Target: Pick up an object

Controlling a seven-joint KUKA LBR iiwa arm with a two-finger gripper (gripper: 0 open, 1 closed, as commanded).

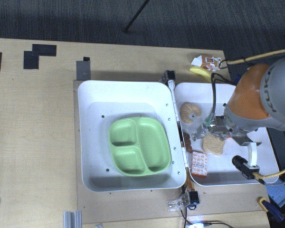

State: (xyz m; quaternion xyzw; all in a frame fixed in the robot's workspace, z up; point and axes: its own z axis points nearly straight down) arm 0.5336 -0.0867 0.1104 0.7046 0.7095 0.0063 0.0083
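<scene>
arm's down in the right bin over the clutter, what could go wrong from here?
1. Items are crowded: the tan slice lies right under the gripper, with the round pastry and the red-patterned packet close by. It may nudge or catch a neighbour instead.
2. The slice looks flat, so fingers could slide off it.
3. The packet sits against the right bin's wall, which may block a clean approach.
</scene>
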